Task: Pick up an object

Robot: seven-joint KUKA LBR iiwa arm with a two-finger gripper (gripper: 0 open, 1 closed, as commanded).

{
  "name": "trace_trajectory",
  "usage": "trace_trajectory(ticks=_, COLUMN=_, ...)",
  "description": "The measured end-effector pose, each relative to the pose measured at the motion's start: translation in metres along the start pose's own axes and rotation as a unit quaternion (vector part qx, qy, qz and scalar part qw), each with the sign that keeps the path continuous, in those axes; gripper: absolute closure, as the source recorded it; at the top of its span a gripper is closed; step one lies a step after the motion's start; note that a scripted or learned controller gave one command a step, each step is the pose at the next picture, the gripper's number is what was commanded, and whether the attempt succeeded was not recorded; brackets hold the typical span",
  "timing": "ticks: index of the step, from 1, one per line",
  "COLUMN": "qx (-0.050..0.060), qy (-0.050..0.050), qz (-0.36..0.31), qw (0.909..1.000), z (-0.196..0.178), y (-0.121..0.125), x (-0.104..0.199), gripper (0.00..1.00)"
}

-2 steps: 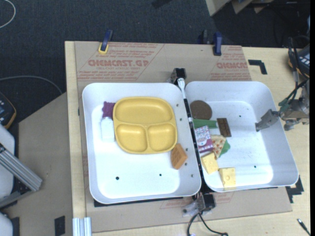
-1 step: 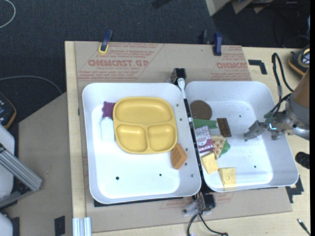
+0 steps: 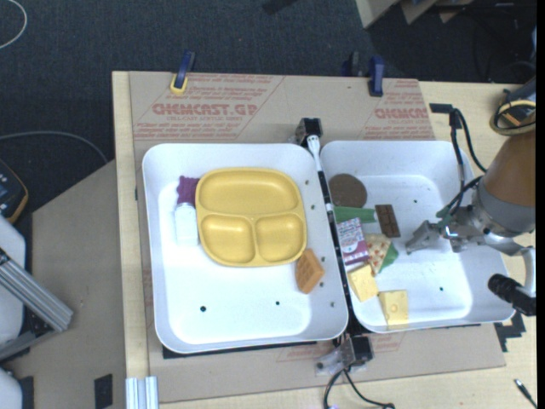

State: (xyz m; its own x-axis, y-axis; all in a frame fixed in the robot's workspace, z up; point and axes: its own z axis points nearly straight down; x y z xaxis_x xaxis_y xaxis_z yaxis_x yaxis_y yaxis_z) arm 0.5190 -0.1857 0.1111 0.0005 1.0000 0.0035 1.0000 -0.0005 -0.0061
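Currently the hand (image 3: 423, 235) sits low in the right bin (image 3: 443, 162), at right of frame; whether it is open or closed cannot be told. Loose objects (image 3: 368, 250) lie just left of it. A yellow divided tray (image 3: 251, 215) occupies the left bin (image 3: 247, 324).

red "chemcast gp" lettering is printed on the brown board (image 3: 255, 100) under the bins.

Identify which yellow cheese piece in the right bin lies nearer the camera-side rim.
The squarer cheese block, by the bin's near rim; the other wedge lies farther in, beside the packet.
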Motion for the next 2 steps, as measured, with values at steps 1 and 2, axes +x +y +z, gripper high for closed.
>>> trace_trajectory(ticks=1, qx=-0.001, qy=0.000, qz=0.000, qw=1.0000, z=0.028, y=0.000, x=0.001, gripper=0.00)
trace_trajectory(ticks=2, qx=-0.003, qy=-0.002, qz=0.001, qw=1.0000, z=0.016, y=0.000, x=0.000, gripper=1.00)
